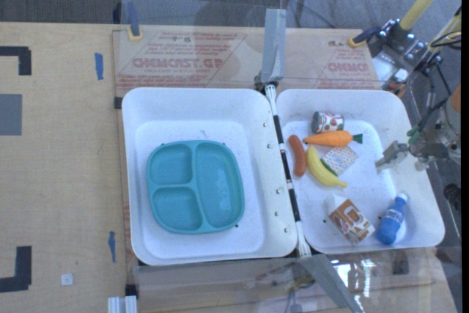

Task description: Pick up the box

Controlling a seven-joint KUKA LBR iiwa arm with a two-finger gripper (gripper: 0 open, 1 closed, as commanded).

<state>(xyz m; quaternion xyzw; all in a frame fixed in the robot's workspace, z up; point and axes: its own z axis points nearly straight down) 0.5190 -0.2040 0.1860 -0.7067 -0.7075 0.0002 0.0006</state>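
Clearly nothing is picked yet: the right bin [429, 231] holds the box [350, 221] flat near its front edge, beside a blue bottle [393, 218], while the gripper [399, 155] hovers over the bin's right rim, well apart, its grasp state unreadable.

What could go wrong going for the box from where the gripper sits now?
The box lies tilted close beside the blue bottle, so a descending finger may knock the bottle or pinch it instead. The gripper hovers nearer the banana and small patterned packet, so a short reach could grab the wrong item.
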